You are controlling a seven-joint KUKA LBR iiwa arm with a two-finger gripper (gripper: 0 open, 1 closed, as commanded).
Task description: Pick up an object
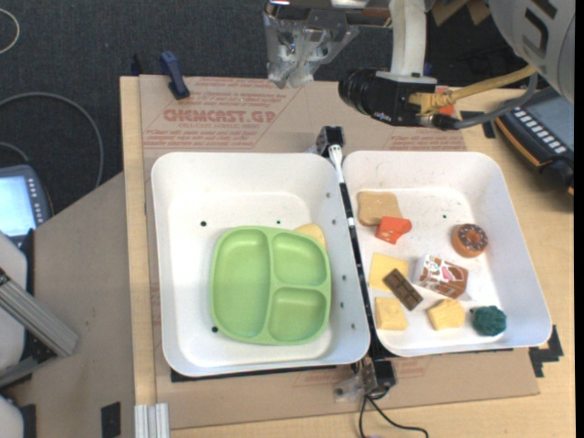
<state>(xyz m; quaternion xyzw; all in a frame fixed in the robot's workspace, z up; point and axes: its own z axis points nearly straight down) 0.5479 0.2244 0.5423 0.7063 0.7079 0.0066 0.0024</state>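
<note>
— Green divided plate (pixel 271 286), just one, left bin (pixel 173 199). Right bin (pixel 511 208)?
— Eight food toys: donut (pixel 469 239) at three o'clock, broccoli (pixel 488 320) at five. Gripper (pixel 294 57) hovers at twelve; grip unreadable.

A: What covers the counter (pixel 137 245)?
B: A brown cardboard sheet (pixel 228 117) printed with red lettering.
A: And on that?
B: Two shallow white bins touching side by side, the left bin (pixel 178 272) and the right bin (pixel 516 272), plus a blue clip (pixel 173 74) at the far-left corner.
</note>
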